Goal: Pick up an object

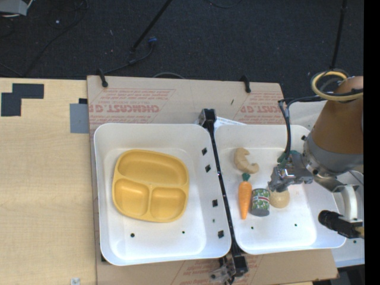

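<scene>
In the right bin (297, 236) lie a beige croissant-shaped piece (244, 160), an orange carrot (244, 199), a small green and white can (260, 201) and a pale round ball (279, 199). My gripper (280, 181) hangs just above the pale ball, right of the can. The arm reaches in from the right, its orange band (338, 123) above the wrist. The fingertips are too small and dark to read.
The left bin (113, 236) holds a yellow divided plate (150, 184). A black divider (217, 183) runs between the two bins. A black cable (288, 129) loops down from the arm over the right bin. Cardboard (178, 100) lies behind both bins.
</scene>
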`<action>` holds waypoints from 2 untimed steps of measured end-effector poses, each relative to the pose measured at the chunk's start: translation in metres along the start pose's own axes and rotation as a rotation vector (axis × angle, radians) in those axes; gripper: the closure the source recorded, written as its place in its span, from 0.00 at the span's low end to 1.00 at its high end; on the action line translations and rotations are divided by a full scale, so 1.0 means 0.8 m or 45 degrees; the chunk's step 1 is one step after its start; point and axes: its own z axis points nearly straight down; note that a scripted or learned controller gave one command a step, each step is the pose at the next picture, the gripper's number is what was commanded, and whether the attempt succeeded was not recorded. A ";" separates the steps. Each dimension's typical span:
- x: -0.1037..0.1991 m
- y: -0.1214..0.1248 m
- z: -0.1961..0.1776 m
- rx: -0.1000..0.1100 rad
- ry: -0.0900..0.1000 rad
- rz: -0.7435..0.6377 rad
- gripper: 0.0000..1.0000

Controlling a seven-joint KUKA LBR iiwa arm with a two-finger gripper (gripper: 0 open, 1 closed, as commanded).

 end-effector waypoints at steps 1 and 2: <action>0.062 0.011 0.013 0.002 -0.001 0.001 1.00; 0.125 0.022 -0.003 -0.002 -0.003 0.000 1.00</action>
